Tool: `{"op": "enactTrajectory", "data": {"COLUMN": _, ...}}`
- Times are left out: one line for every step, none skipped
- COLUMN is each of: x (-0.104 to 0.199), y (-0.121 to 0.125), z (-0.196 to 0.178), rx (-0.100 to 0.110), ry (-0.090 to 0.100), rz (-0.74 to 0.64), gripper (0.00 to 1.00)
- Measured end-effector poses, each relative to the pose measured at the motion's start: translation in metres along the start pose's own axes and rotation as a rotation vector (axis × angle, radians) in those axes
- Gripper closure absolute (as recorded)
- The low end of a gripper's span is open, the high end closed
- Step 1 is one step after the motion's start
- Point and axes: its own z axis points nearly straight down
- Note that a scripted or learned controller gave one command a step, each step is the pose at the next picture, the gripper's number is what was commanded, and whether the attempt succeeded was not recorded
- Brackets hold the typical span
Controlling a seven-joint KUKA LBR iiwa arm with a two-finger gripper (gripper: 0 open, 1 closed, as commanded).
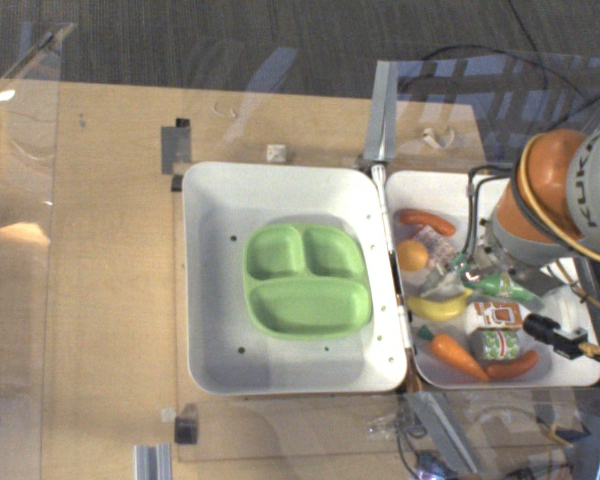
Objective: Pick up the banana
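Down in the right bin (580, 373), the banana (437, 307) lies near the middle, curved and yellow, hemmed in on every side: an orange (412, 256) just above it, a carrot (457, 356) just below, a small juice carton (498, 330) touching or nearly touching its right end, and a crumpled clear wrapper (442, 265) over its upper edge. A red sausage (426, 221) sits at the top of the bin and another red piece (515, 365) at the bottom. That crowding is the main risk, in my judgement: a descent slightly off line would land on the carton or the wrapper instead, or pinch two things at once. The banana's smooth curved skin could also roll or slip out sideways if it is caught near its tapered end rather than across its middle, and a nudge would push it under the carrot or against the bin wall where it is harder to reach.

The gripper (477, 271) hangs just above and to the right of the banana, its green-tipped parts close over the wrapper and the carton's top. Whether it stands apart or together I cannot tell; the wrist and the clutter hide it. Nothing can be seen held in it, and the banana rests in the bin.

The left bin (205, 268) holds a green divided plate (306, 279), well apart from all this, on the desk (90, 268)
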Motion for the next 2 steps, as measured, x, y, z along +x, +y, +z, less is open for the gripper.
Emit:
{"op": "enactTrajectory", "data": {"x": 0.011, "y": -0.055, "z": -0.002, "rx": -0.008, "ry": -0.005, "rz": -0.168, "gripper": 0.00}}
{"op": "enactTrajectory", "data": {"x": 0.010, "y": -0.050, "z": -0.014, "rx": -0.018, "ry": -0.011, "rz": -0.170, "gripper": 1.00}}
